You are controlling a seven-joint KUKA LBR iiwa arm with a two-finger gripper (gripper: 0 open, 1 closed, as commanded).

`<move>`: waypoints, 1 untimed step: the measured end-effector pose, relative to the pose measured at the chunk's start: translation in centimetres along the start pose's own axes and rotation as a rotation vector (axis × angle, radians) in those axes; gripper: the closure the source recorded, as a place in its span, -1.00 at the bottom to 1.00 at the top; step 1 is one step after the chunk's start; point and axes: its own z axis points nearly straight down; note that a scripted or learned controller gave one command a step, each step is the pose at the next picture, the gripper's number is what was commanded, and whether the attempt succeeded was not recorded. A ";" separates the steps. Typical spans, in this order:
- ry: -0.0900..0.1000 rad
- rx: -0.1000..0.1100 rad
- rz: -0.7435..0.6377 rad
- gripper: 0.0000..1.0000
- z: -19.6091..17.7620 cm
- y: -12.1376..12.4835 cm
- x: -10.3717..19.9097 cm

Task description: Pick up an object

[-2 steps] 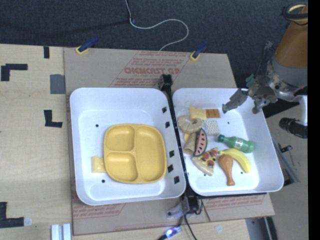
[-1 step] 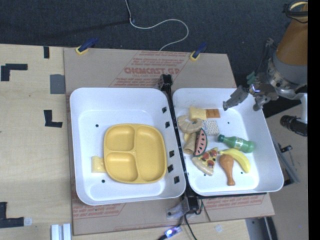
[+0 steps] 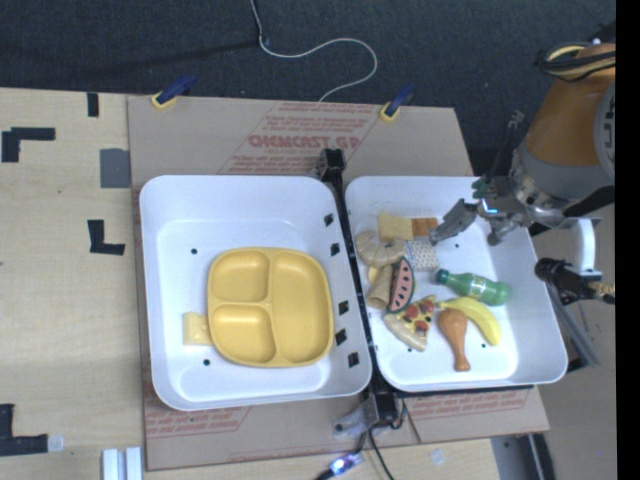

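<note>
The surface (image 3: 60, 268) is light wood with black marks, and a brown cardboard sheet (image 3: 290, 138) lies on it under two white bins.

The left bin (image 3: 165, 208) holds a big yellow plate (image 3: 270, 306) with three parts. A small pale yellow block (image 3: 195, 328) sits just beside the plate's left edge, touching it.

The right bin (image 3: 530, 338) holds a pile of toy food. The robot arm (image 3: 575, 118) comes in from the right, grey with an orange band. Its jaws (image 3: 470, 223) hang over the top part of the right bin. They are spread apart, with one finger (image 3: 450, 225) pointing left toward the food and the other finger (image 3: 497, 230) nearer the arm. Nothing is between them.

The toy food lies in the left and middle part of the right bin. A yellow banana (image 3: 480, 318) lies next to a brown chicken leg (image 3: 455, 336). A green bottle (image 3: 475, 287) lies on its side above the banana. A watermelon slice (image 3: 402, 283) stands by a pizza slice (image 3: 415, 323). A pale cheese block (image 3: 395, 228) lies at the top, just left of the jaws.

A thin white cable (image 3: 320, 53) curls on the dark floor (image 3: 120, 18) behind the surface.
</note>
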 end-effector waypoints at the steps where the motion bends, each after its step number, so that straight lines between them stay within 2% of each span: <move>1: -0.001 -0.002 -0.001 -1.00 4.5 0.5 -0.1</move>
